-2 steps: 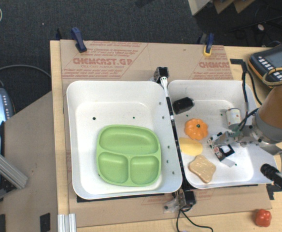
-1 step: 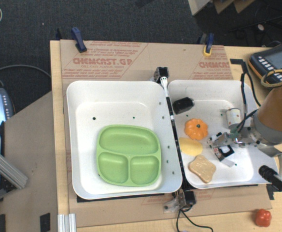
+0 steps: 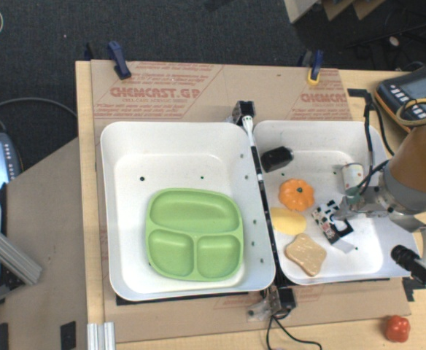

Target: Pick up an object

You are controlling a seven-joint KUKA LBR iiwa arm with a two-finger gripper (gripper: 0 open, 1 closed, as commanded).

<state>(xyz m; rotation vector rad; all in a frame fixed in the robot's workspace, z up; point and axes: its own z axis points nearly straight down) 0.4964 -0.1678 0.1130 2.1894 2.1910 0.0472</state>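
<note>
You see the black-and-white two-finger gripper (image 3: 332, 222) low in the right white shallow bin (image 3: 359, 133), near the small orange toy pumpkin (image 3: 297, 193) and tan toast-shaped slice (image 3: 305, 254); its grip cannot be told.

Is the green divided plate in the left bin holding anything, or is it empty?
Empty. The green divided plate lies flat in the left bin, and all three compartments show bare green surface with nothing in them.
</note>
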